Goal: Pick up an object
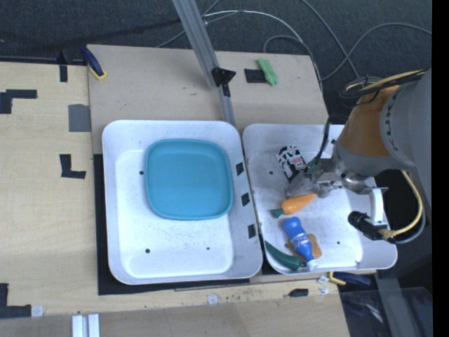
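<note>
Carrot [299, 203] just below gripper [303, 184]

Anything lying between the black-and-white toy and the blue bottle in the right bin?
Yes: in the camera view the orange carrot lies between the black-and-white toy and the blue bottle, with the gripper just above it.

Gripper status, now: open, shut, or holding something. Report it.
Gripper: cannot be told whether open or closed. It sits low in the right bin, just above the orange carrot and beside the black-and-white toy.
</note>
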`<state>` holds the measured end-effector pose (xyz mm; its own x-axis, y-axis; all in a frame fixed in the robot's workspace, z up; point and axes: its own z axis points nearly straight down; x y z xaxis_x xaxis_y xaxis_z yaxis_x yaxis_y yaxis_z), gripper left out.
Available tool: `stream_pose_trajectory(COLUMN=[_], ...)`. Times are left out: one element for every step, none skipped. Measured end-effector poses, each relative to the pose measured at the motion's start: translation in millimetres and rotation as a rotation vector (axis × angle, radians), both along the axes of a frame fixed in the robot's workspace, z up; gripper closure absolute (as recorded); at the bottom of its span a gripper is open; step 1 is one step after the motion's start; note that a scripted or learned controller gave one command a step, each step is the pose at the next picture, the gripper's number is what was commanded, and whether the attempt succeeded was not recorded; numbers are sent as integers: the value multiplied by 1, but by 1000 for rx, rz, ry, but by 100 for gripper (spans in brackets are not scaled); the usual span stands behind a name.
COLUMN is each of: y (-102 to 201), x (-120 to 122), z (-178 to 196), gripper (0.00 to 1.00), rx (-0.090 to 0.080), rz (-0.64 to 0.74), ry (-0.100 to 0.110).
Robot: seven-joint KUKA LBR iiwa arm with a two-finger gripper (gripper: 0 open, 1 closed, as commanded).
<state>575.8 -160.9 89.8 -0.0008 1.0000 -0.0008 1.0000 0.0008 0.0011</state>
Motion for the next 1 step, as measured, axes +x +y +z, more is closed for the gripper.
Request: stream_pose_trajectory(y=[-1], x=[0], z=[11], gripper=[100], rx=[-1], rz=[0], ry=[-2])
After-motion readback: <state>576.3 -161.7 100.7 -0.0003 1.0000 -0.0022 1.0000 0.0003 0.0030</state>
